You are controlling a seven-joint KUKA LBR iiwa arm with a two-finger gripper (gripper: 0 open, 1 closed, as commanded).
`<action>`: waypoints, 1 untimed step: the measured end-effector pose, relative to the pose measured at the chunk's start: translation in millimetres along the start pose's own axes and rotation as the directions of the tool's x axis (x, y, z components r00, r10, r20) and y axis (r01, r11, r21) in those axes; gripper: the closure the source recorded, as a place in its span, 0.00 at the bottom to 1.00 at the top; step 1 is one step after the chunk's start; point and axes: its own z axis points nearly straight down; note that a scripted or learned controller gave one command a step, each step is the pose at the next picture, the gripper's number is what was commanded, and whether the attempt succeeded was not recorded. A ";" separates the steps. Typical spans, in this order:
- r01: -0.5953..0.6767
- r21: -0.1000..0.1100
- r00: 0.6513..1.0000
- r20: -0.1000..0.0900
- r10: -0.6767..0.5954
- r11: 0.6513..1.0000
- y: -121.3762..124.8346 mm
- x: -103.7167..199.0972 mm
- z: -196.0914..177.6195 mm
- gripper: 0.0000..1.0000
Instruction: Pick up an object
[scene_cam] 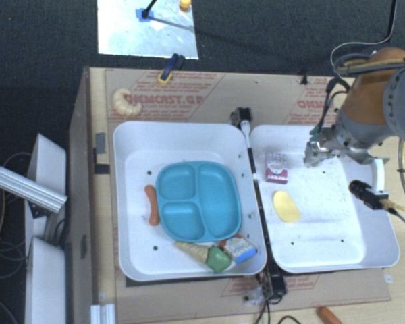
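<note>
Currently, going left to right: red-and-white carton (pixel 277 167) lies in the right bin (pixel 337 252), long axis running up-down the view; yellow piece (pixel 286 206) just below it. Tool (pixel 317 151) sits right of the carton, slightly higher, near. Carton print unreadable. Cardboard tabletop (pixel 189 96) lettering reads roughly "CHEMCAST".

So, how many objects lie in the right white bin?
2: a small pink-and-white box near its upper left corner, and a yellow oval piece just below it.
</note>
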 end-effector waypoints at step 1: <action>0.002 -0.003 1.000 -0.001 -0.002 1.000 1.2 0.6 -10.6 1.00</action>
